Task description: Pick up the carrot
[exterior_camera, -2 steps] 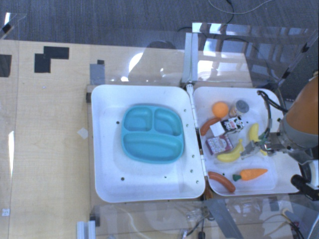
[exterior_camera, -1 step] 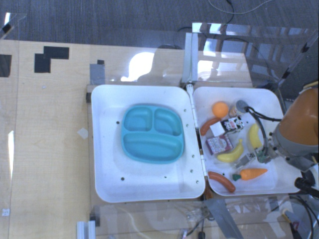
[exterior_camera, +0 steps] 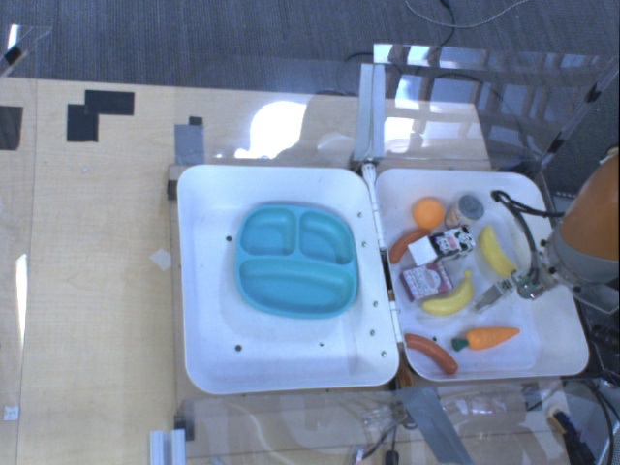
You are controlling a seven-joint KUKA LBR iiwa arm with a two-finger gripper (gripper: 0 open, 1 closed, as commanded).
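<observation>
The gripper [exterior_camera: 491, 296] hangs low inside the right bin [exterior_camera: 567, 352], reaching in from the right edge, its two thin fingers pointing down and to the left; from this angle I cannot tell whether they are spread or closed, and nothing is visibly between them. The carrot [exterior_camera: 487, 338], orange with a green top at its left end, lies flat on the bin floor just below the gripper, apart from it. Just left of the gripper tips is a yellow banana [exterior_camera: 449, 300], and a second banana [exterior_camera: 496, 251] lies just above the gripper. Further left sits a small pink-and-white carton [exterior_camera: 425, 282] with print too small to read, and above it a dark little packet [exterior_camera: 453, 241] whose label is likewise illegible. An orange [exterior_camera: 427, 211] and a grey round cap [exterior_camera: 471, 206] lie well above the gripper, near the bin's far side. One red sausage [exterior_camera: 406, 244] lies to the upper left, another sausage [exterior_camera: 430, 353] to the lower left of the carrot. Well to the left, in the left bin [exterior_camera: 208, 347], rests a blue divided plate [exterior_camera: 295, 261]. Both bins stand on the wooden tabletop [exterior_camera: 87, 289].
</observation>
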